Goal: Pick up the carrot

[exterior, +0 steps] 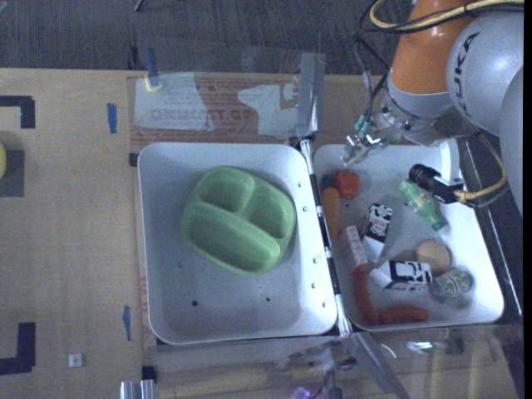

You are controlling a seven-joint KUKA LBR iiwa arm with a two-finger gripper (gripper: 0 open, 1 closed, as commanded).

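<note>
The carrot (332,207) is a short orange piece lying against the left wall of the right bin (486,260), near its far left corner. A red rounded item (347,183) touches its far end. My gripper (363,146) hangs above the bin's far left corner, a little beyond and to the right of the carrot and apart from it. Its two fingers stand spread with nothing between them.
The right bin also holds a green bottle (422,203), two black-and-white cartons (379,221) (409,274), a tan round item (434,256), a can (453,285), a red stick pack (355,248) and red sausages (402,314). A green divided plate (239,219) lies in the left bin (166,289).
</note>
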